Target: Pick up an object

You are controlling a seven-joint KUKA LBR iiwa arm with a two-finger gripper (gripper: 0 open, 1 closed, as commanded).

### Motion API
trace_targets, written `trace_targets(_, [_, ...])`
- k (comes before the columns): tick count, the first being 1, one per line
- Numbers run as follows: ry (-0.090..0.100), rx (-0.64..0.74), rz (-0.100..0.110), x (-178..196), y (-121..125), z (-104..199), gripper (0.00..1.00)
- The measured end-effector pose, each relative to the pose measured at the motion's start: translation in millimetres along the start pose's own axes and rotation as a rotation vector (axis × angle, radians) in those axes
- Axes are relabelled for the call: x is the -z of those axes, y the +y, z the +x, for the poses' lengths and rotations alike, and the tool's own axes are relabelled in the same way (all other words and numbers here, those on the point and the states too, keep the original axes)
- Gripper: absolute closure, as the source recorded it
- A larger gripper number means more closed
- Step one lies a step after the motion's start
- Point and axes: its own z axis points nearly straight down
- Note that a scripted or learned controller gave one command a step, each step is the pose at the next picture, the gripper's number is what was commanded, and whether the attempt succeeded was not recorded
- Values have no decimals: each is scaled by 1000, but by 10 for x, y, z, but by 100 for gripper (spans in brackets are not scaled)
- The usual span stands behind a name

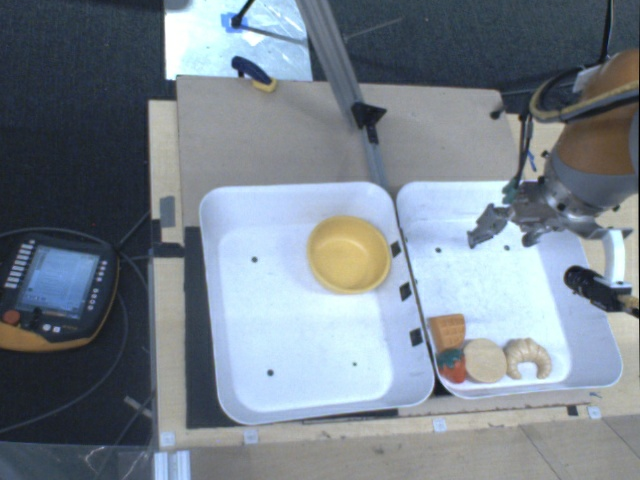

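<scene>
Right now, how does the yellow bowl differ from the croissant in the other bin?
The yellow bowl is round and plain yellow; the croissant is a curved, pale tan crescent. The bowl is much larger than the croissant. The bowl sits alone in the left bin; the croissant lies crowded against other food pieces in the right bin's near corner. Both rest apart from the tool.

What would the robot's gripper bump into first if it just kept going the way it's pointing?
Probably the bare white floor of the right bin. The gripper points down and toward the left over that bin's upper part, well away from the food pieces in its lower corner. Depth is hard to judge from this slanted view.
</scene>
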Motion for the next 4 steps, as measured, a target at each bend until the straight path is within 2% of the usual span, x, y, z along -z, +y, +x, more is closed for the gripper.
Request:
trace_targets(2, [0,-1,1,-1096,-75,-118,0])
trace_targets(3, [0,0,-4,-968,-59,-117,100])
trace_targets(4, [-1,0,-6,-537,-86,-135,100])
